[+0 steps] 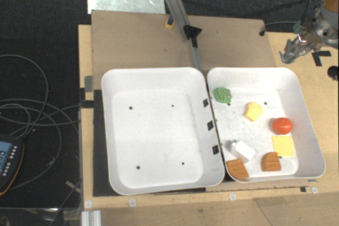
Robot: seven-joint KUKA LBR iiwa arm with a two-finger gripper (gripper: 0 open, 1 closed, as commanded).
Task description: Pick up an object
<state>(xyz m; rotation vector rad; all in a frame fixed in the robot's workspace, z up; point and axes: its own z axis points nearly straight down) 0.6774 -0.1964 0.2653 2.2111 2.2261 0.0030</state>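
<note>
Brown bench top (143, 42) on dark carpet carries two shallow white bins side by side, viewed from above at a slant. Gripper (293, 53) hangs over bare bench just beyond the far right corner of the right bin (296, 87), fingers pointing down and toward the bin; whether they are spread or pressed together cannot be told at this size, and nothing is seen between them. Arm: the grey wrist enters at the upper right, tilted downward, with cabling beside it. Nearest candidates in the right bin are a yellow piece (253, 111) and a red ball (282, 125); farther off lie a green lump (222, 95) at the inner wall, a yellow square (283, 145), a white block (242, 150), and two orange-brown wedges (238, 168) (271, 162) along the near wall. Left bin (114, 129) holds nothing to grasp. Risks, as judged: the ball may roll away from closing fingers; the flat square offers little edge to pinch; the white block and one wedge lie close together, so a descent there could nudge both; a descent started from the present position would meet the rim or bare bench.
</note>
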